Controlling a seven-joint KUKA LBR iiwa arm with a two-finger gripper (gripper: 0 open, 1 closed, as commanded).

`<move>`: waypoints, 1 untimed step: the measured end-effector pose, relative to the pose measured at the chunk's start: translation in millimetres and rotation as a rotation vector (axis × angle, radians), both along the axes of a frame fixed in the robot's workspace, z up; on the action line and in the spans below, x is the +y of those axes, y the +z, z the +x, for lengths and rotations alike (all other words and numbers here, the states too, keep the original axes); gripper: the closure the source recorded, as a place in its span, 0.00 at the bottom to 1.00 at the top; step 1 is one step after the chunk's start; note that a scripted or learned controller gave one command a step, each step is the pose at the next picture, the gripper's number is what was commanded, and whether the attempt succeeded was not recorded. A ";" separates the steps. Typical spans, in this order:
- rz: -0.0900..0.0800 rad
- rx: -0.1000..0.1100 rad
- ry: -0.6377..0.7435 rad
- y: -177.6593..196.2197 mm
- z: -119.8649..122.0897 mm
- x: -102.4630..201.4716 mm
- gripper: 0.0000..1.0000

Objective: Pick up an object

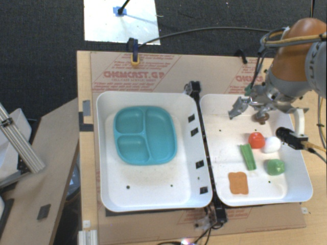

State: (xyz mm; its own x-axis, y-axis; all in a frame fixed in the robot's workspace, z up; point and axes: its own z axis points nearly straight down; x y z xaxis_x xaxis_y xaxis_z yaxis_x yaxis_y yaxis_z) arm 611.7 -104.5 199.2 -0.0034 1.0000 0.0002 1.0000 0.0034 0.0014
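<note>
The grey arm with its orange band reaches in from the upper right of the frame, and its two-finger gripper hangs over the upper part of the right-hand shallow white bin; whether the jaws are released or clenched I cannot tell from this angle, though nothing is seen between them; by my reading the step in hand is the approach, with no object yet chosen or lifted; the candidates all lie lower in that same bin, toward the lower right of the frame: a small red ball-like piece touching a white rounded piece, a long green stick-shaped piece just below and left of them, a chunky green lump near the bin's right wall, and a flat orange slab near the front edge; the next move, as I judge it, calls for the gripper to travel down-frame, settle over one piece and descend with jaws wide enough to straddle it; the red and white pair sit so close that a grab there could nudge both; in the left bin rests a teal compartmented plastic tray; both bins sit on a brown board printed with red lettering; dark carpet lies behind, with a white sheet at upper left.
</note>
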 end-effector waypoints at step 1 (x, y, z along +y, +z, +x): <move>0.000 0.004 -0.002 -47.5 -9.3 -1.3 0.00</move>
State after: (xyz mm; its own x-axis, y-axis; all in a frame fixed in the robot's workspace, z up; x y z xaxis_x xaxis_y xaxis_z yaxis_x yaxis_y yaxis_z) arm 602.3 -105.8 151.7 -0.0010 1.0000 0.0001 1.0000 0.0010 -0.0023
